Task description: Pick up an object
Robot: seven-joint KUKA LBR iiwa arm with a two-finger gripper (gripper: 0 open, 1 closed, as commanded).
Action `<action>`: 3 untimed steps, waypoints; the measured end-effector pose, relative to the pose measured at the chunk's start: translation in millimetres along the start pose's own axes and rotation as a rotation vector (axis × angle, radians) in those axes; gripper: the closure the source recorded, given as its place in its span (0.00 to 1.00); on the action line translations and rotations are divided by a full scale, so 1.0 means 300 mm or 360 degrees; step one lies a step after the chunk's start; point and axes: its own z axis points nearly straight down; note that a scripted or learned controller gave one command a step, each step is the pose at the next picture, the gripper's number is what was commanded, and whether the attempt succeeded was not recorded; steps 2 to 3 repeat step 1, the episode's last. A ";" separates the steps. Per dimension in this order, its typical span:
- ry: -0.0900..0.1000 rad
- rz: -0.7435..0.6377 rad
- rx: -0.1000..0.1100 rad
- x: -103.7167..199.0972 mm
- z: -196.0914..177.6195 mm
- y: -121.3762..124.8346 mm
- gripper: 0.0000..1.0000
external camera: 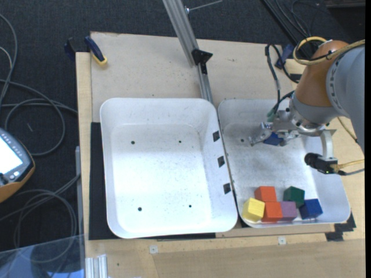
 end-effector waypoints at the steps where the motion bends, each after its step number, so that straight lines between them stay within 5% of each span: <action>1: -0.0007 0.0015 -0.0007 -0.239 -0.088 -0.184 0.00; 3: -0.0007 0.0015 -0.0007 -0.239 -0.088 -0.184 0.00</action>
